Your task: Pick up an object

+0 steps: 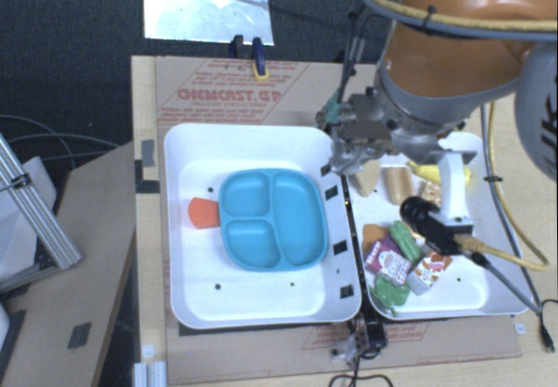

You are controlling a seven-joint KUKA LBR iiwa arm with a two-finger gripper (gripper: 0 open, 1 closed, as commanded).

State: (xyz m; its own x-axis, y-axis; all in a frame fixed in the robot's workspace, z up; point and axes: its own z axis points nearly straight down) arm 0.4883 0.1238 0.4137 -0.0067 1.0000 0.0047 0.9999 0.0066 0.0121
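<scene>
Toward the lower right of the frame, in the right bin (453, 307), lie the likeliest picks: a purple packet (391, 261), a red-and-white carton (427, 273) and a green piece (406, 242), all crowded and touching. A tan cylinder (397, 184) and a yellow piece (427, 173) sit higher in the same bin. The gripper (347, 150) hangs over the upper end of the wall where the two bins meet, with nothing seen in its grasp; whether it is spread or pressed together cannot be told.

This looks like the approach step. The next move calls for choosing one item and coming down squarely on it. The tight heap may foul a clean grip. The left bin (253, 134) bears a blue divided plate (272, 218) with an orange piece (203, 213) touching its left edge.
</scene>
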